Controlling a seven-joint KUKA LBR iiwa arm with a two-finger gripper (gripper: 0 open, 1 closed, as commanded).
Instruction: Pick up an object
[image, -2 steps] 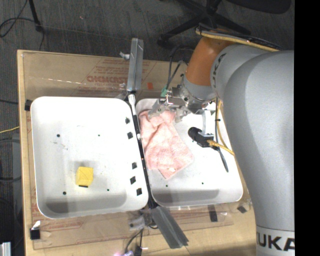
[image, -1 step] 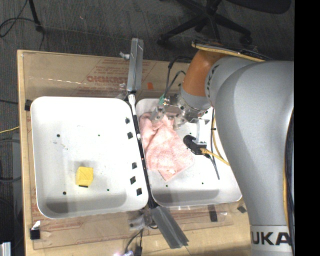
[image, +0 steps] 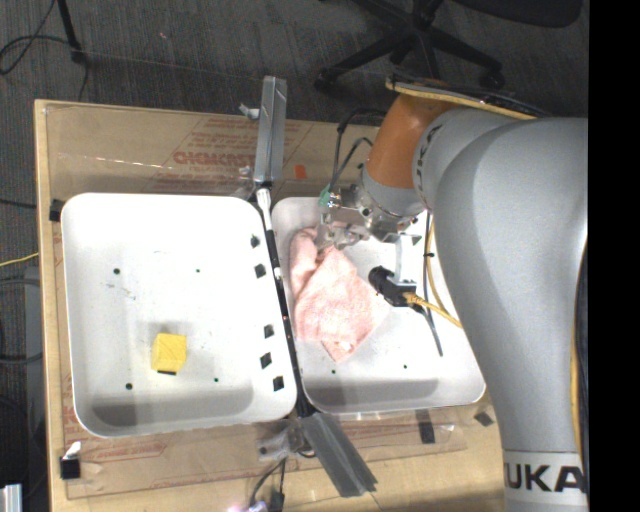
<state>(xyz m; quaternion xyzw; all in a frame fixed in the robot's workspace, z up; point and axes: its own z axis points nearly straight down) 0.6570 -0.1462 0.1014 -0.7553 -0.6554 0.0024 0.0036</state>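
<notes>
Overhead, arm (image: 500, 230) bent low, gripper (image: 335, 232) touching pink cloth (image: 332, 298).

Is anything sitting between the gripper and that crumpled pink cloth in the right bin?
Nothing visible does. The gripper sits right at the upper end of the crumpled pink cloth in the right white bin. The small yellow block lies apart in the left white bin.

The wooden bench (image: 150, 150) bears two white bins (image: 110, 215) side by side.
</notes>
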